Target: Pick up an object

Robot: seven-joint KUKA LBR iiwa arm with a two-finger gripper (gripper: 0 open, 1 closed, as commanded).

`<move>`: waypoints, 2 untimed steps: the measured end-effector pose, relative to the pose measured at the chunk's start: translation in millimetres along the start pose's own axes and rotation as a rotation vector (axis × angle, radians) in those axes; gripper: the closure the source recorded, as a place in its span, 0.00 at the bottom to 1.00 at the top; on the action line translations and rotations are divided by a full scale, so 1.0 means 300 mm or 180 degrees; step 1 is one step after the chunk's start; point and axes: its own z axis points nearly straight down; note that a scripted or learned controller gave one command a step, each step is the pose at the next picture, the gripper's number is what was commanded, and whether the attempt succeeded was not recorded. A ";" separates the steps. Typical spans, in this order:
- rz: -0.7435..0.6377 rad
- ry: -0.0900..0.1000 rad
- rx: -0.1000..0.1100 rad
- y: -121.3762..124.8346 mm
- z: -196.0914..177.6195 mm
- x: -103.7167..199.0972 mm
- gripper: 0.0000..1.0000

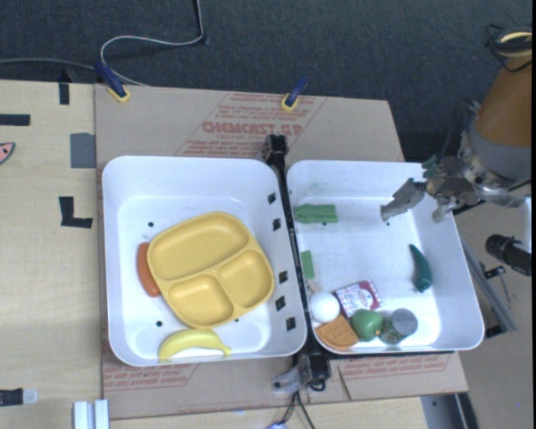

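My gripper (409, 200) hangs over the upper right part of the right bin (366, 175), with nothing visibly held in it. Below it in that bin a dark green pickle-shaped piece (420, 268) lies near the right wall. A flat green block (315, 213) lies to the gripper's left, and a smaller green piece (307, 264) sits by the divider. Along the front of the bin a white egg (324, 307), a red and white packet (357, 295), an orange waffle (338, 332), a green round item (366, 323) and a grey can (400, 324) are crowded together.
The left bin (125, 239) holds a yellow divided plate (210, 266), a banana (193, 341) at the front and an orange-red item (146, 269) tucked beside the plate. Black clips (275, 148) join the bins. A cable (152, 38) runs behind the bench.
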 end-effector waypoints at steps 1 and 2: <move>0.0006 0.0000 0.0001 -0.197 0.165 -0.101 0.00; -0.0001 -0.0001 -0.0019 -0.075 0.609 -0.029 0.00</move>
